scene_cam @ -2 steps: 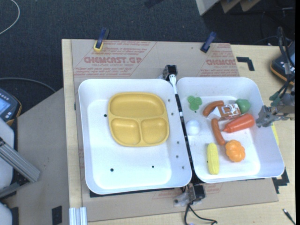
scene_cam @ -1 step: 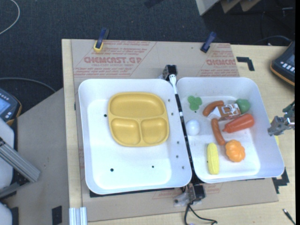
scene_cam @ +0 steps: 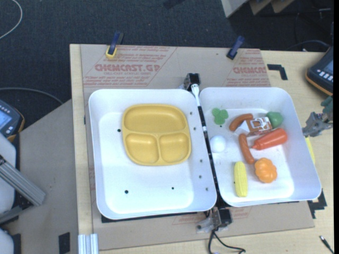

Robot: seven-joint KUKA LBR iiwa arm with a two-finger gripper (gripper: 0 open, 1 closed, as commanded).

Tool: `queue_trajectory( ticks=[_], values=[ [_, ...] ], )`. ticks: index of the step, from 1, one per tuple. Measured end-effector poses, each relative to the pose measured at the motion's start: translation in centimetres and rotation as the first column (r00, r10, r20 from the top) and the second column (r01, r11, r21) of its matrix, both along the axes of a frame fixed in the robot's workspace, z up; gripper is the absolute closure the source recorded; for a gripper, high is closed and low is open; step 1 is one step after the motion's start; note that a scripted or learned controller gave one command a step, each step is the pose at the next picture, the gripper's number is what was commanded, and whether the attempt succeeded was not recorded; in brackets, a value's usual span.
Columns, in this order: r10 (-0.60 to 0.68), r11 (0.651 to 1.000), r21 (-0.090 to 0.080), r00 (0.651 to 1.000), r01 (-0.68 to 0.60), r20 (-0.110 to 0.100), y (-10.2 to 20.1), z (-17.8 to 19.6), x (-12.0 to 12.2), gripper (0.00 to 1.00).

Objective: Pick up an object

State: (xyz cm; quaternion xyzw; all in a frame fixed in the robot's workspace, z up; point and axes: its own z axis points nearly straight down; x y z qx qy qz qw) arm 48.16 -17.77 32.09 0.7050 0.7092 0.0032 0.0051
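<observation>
The right bin (scene_cam: 302,187) holds several toy foods. Among them are a carrot (scene_cam: 271,138) with a green top, a corn cob (scene_cam: 240,179) and an orange pumpkin-like piece (scene_cam: 265,170). Two sausages lie there, one (scene_cam: 241,121) near the back and one (scene_cam: 246,148) in the middle. A white ball (scene_cam: 217,144) and a green broccoli piece (scene_cam: 220,115) sit near the bin's left wall. A small white and orange item (scene_cam: 259,124) rests beside the carrot top. My gripper (scene_cam: 317,123) hangs at the view's right edge, just outside the right bin's right rim, with nothing seen in it.
The left bin (scene_cam: 106,184) bears a yellow divided plate (scene_cam: 156,133). Both bins rest on a brown board held by clamps (scene_cam: 113,45) at the back. A yellow and black device (scene_cam: 322,74) lies at the far right.
</observation>
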Motion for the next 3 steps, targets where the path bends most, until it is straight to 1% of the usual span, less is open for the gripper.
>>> queue_trajectory(
  ticks=[1, 2, 3],
  values=[
    [-0.001, 1.000, 0.001, 1.000, 0.001, -0.004, 4.2, 3.5, -0.1, 1.00],
    [-0.010, 1.000, -0.001, 1.000, 0.010, -0.009, 0.2, 2.5, -0.2, 1.00],
    [-0.005, 1.000, 0.000, 1.000, 0.005, -0.006, 0.9, 4.3, -0.2, 1.00]
  ],
)
